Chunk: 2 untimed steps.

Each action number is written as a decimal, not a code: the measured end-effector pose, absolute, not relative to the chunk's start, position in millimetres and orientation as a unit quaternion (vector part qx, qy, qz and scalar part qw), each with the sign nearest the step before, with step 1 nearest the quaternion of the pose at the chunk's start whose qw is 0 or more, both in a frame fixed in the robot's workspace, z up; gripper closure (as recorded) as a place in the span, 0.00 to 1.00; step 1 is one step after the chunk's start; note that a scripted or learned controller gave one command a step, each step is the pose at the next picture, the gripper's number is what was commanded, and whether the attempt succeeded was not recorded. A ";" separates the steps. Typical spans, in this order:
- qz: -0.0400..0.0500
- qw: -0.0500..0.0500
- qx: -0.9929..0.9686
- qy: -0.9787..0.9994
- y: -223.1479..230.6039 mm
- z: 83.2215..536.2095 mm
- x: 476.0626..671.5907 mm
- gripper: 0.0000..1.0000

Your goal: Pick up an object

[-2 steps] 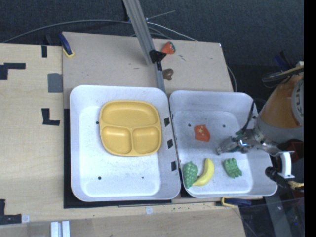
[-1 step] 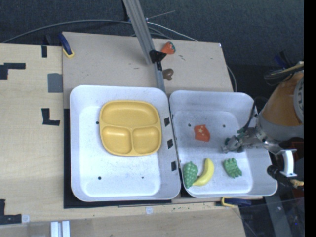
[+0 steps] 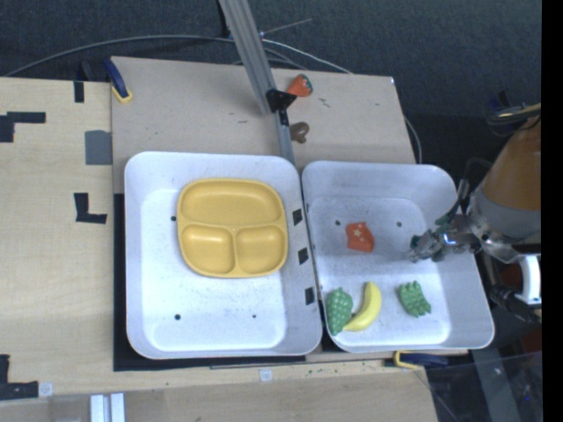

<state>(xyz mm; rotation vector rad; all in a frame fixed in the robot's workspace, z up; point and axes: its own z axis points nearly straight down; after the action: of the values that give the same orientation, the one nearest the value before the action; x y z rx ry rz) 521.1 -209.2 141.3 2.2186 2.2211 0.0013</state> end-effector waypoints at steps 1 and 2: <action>0.001 0.002 0.706 0.708 -210.4 204.5 523.6 1.00; 0.000 0.000 0.707 0.708 -209.9 202.0 523.7 1.00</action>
<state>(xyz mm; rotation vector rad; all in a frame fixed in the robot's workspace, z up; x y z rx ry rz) 523.7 -209.9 202.0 2.2207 2.2232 -0.0014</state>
